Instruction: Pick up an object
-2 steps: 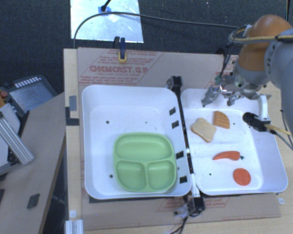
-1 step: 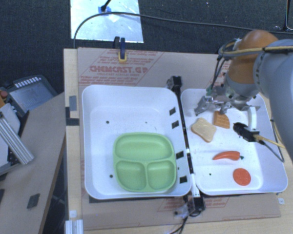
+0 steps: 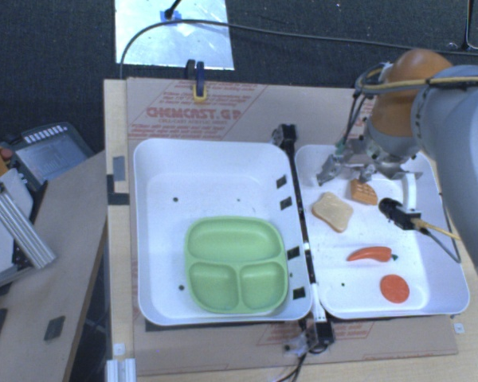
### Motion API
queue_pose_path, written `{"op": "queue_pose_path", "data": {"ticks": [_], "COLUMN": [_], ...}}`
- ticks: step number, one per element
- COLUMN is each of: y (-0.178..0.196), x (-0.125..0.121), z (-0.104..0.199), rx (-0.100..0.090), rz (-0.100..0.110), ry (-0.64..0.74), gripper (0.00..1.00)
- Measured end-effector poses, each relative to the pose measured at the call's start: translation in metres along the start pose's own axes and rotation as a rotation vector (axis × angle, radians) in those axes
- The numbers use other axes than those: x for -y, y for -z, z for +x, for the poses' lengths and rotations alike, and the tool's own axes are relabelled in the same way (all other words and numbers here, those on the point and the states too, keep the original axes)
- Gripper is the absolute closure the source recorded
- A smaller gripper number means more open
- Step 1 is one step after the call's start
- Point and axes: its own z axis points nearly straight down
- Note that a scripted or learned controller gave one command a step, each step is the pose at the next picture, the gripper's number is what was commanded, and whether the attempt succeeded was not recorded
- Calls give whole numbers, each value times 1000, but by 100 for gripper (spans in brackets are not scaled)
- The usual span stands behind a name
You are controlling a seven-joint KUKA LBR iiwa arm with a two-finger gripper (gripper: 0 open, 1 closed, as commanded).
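Note:
My gripper hangs over the far part of the right bin, open, with nothing between its fingers. An orange ridged wedge lies just in front of it, close to the right fingertip. A tan bread slice lies in front and to the left of it. Nearer the front of this bin lie a red pepper and a red-orange disc.
The left bin holds a green divided plate in its front half. A black clip strip runs between the two bins. The grey arm with its orange band comes in from the upper right over the bin's far corner.

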Motion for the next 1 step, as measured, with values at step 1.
{"op": "queue_pose_path", "data": {"ticks": [1], "y": [14], "x": [-2], "z": [-2], "rx": [4], "rz": [-8], "ry": [1], "gripper": [100]}}
